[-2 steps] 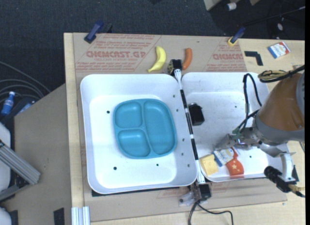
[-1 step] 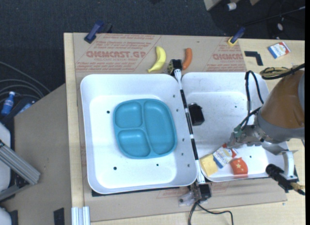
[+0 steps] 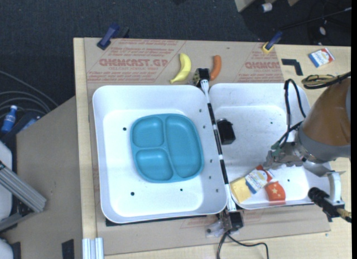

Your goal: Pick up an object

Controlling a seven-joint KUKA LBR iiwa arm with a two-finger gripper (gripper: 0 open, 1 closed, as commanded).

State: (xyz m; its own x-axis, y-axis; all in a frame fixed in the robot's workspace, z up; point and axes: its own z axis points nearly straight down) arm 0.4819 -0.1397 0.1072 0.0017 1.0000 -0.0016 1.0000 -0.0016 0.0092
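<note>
Low in the frame's right bin (image 3: 245, 99), a yellow block (image 3: 239, 189), small carton (image 3: 257, 179) slanting up-right, red piece (image 3: 275, 192); gripper (image 3: 277, 157) just above, grip unclear; cardboard bench (image 3: 139, 60), dark carpet

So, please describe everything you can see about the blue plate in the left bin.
The blue plate is a light blue tray with rounded corners, apparently plastic. Raised ridges split it into three compartments: two smaller ones on the left and one long one on the right. It lies flat, right side up and slightly rotated, near the middle of the left bin. Nothing sits in its compartments, and it touches only the bin floor.
</note>
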